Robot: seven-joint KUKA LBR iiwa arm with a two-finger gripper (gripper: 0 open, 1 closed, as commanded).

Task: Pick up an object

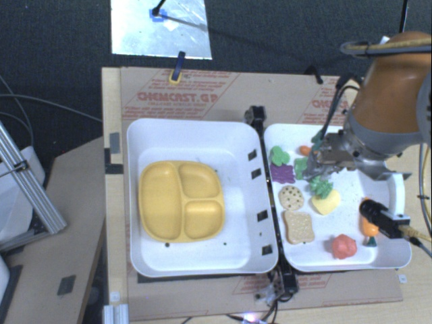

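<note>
Reading "CHEMCAST GP" in red — cardboard sheet (202,90) under both bins (196,130).

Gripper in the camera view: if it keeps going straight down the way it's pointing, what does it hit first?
Most likely the green toy lying under the gripper in the right bin, with the yellow piece just beyond it. Depth is hard to judge from this slanted view.

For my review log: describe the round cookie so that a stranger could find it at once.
Look in the right bin, near its left wall. The cookie lies there, below the purple piece and above the toast slice. It alone is round, tan and dark-speckled.
</note>
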